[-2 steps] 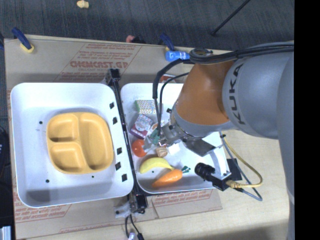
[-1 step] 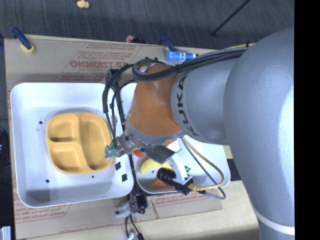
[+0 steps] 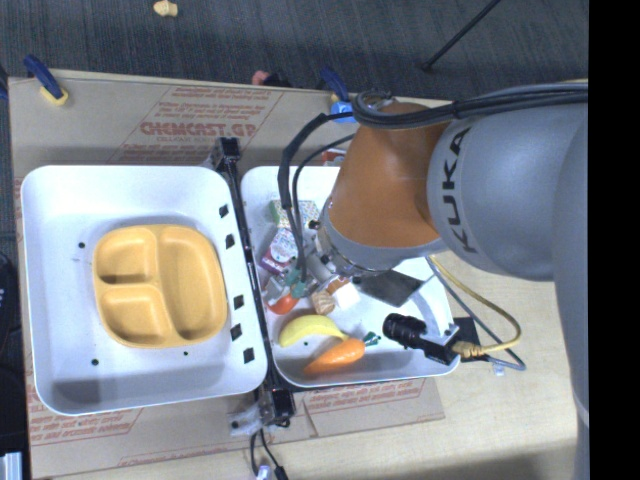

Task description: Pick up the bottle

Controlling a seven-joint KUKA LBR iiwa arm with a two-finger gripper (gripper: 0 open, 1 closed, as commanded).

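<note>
In the right bin (image 3: 425, 363), a small pale bottle (image 3: 281, 251) with a pink end lies among packets at the left side, partly hidden by the arm. My gripper (image 3: 318, 290) reaches down under the orange band of the wrist (image 3: 385, 193), just right of and slightly below the bottle, close to a small red and green item (image 3: 284, 302). The bulky wrist hides most of the gripper and the middle of the bin. I see nothing lifted off the bin floor.
A yellow banana (image 3: 308, 329) and an orange carrot (image 3: 336, 353) lie at the right bin's front. A printed packet (image 3: 292, 213) sits behind the bottle. The left bin (image 3: 60, 198) holds a yellow divided plate (image 3: 160, 283). A black divider (image 3: 245, 268) separates the bins.
</note>
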